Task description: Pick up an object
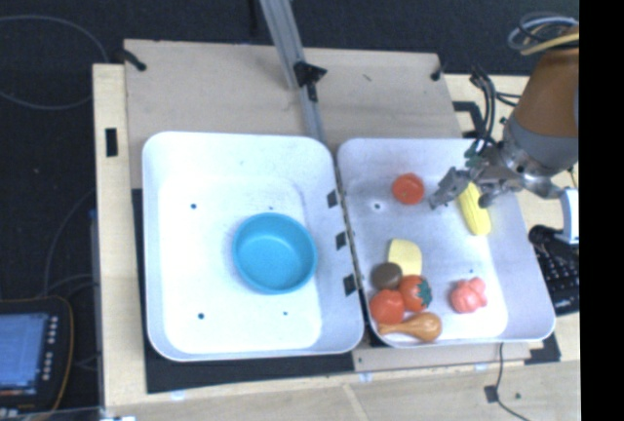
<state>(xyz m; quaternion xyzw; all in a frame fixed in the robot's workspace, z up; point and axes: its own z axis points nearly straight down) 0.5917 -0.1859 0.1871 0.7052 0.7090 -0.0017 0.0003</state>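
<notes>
Yellow corn-like piece (475, 210) lies in the right bin (517, 312), toward its 3 o'clock edge, long axis running roughly 11 to 5. It is the likeliest target, judging by the arm's position. Gripper (466, 185) sits just beside it, at the piece's 10 o'clock, fingers splayed apart: one dark finger points out toward 8 o'clock, the other lies close against the top end of the yellow piece. Nothing is seen between the fingers. The piece looks flat on the bin floor, not lifted.

Judgement: approach is done or nearly done; the closing and the lift are both left. Task reads as not yet achieved.

Outward from there, same bin. Small red ball (408, 188) at 9 o'clock of the gripper, near but apart. Pale yellow block (405, 255) toward the bin's centre-bottom, with a brown lump (386, 275) touching its lower left. Red tomato-like piece (413, 292) just below the block; an orange-red piece (387, 306) against it at 8 o'clock. Tan gourd shape (419, 325) lies along the bottom edge. Pink lumpy piece (468, 295) sits alone at 5 o'clock of the bin.

Left bin (175, 166): one blue bowl (274, 251), upright, low of centre.

Grey arm with orange band (551, 93) enters from 3 o'clock.
</notes>
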